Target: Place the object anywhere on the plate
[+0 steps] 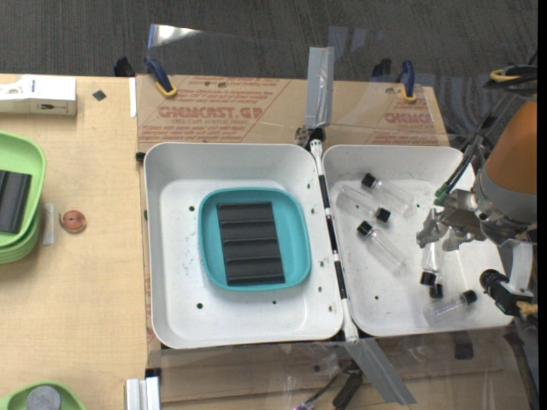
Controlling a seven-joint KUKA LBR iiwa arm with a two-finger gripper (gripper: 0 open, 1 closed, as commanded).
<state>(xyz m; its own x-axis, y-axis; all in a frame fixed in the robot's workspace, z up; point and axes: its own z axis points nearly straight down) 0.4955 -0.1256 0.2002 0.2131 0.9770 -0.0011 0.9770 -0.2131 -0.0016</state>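
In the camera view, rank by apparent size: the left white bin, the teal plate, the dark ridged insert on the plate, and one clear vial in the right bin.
Largest to smallest as they look:
1. left white bin
2. teal plate, sitting inside that bin
3. dark ridged insert, within the plate's rim
4. clear vial in the right bin, clearly the smallest

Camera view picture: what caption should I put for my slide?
Robot gripper over clear vials in the right bin, teal plate waiting left.
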